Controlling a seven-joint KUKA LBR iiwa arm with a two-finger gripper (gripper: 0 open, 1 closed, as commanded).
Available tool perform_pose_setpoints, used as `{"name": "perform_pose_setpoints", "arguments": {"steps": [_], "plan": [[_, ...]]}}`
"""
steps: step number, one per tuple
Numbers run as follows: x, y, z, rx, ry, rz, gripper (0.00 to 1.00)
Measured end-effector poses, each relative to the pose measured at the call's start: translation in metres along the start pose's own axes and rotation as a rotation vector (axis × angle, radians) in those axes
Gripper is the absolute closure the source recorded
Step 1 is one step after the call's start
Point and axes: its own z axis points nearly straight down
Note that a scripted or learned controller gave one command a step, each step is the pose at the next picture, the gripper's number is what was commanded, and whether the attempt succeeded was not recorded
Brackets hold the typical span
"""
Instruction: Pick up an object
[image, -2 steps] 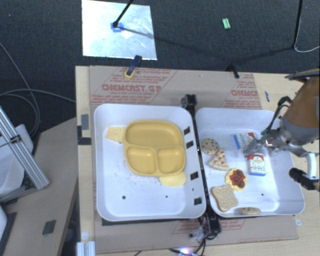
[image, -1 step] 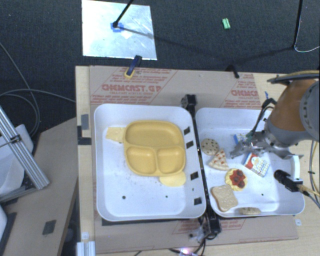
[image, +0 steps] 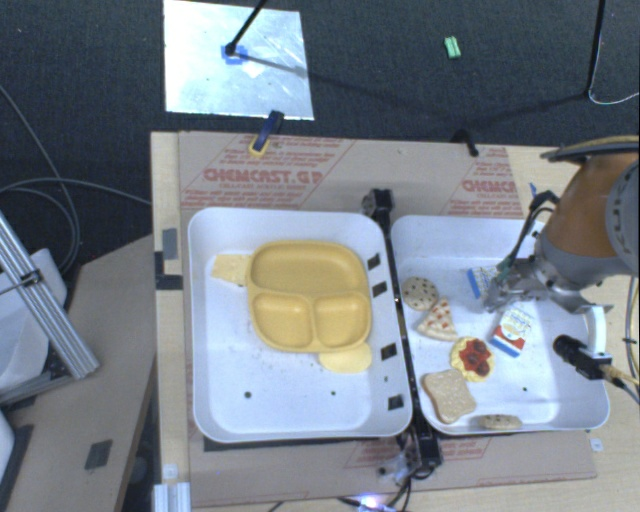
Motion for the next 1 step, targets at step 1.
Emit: {"name": "perform_pose_setpoints", "arguments": {"steps": [1], "plan": [[0.0001, -0.0002, 0.0005, 0.001, 0.0, 0.0, 0.0]]}}
